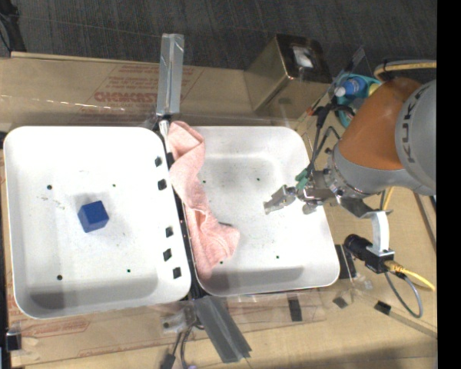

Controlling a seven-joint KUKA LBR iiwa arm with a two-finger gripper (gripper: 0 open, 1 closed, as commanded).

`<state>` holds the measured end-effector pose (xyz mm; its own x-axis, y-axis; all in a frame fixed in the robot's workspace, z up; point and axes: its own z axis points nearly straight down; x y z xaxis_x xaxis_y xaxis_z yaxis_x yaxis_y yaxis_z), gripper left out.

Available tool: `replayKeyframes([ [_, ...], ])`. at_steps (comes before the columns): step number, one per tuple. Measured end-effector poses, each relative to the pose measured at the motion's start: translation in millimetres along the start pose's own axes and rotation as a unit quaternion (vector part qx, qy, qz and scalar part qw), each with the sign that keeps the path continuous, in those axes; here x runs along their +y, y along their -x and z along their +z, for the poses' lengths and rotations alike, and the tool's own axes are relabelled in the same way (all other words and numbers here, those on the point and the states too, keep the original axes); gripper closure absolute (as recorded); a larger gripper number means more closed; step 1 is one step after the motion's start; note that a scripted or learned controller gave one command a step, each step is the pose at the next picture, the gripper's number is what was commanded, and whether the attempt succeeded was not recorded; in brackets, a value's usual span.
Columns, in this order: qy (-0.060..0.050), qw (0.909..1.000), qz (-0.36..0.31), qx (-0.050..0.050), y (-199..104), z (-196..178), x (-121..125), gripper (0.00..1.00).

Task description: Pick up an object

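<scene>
A wooden counter [415, 244], seen from above at a slant, carries two shallow white bins side by side, with flattened brown cardboard [84, 83] printed in red letters lying along the twelve o'clock edge of the bins. The left bin [31, 167] fills the nine o'clock half of the view; the right bin [292, 260] sits at the centre, its wall touching that of the left bin. From three o'clock a grey robot arm [392, 141] with an orange band above the wrist reaches in over the three o'clock rim of the right bin. A pink cloth [196, 187] is draped over the shared wall between the bins, bunched along the nine o'clock side of the right bin and running from its twelve o'clock corner down toward six o'clock. A small brown cardboard box [280, 71] stands on the counter just beyond the right bin at one o'clock. The gripper [280, 200] hangs low over the bare floor of the right bin, toward the three o'clock side, pointing toward nine o'clock, well apart from the cloth; nothing shows between its fingers, and whether they are parted or closed cannot be told from this angle. A small blue cube [93, 214] rests on the floor of the left bin, near its centre, well apart from the gripper.
</scene>
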<state>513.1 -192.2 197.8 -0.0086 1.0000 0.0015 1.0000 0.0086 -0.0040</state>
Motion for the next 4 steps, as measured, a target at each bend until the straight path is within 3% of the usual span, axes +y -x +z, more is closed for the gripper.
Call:
replayKeyframes([
  [1,0.002,1.0,-0.004,0.0,-76,106,19,0.0],
  [2,0.002,0.9984,-0.056,-0.001,-87,105,105,0.0],
  [3,0.001,0.9968,-0.079,-0.001,-96,106,52,0.0],
  [4,0.001,0.9952,-0.098,-0.001,-83,105,145,0.0],
])
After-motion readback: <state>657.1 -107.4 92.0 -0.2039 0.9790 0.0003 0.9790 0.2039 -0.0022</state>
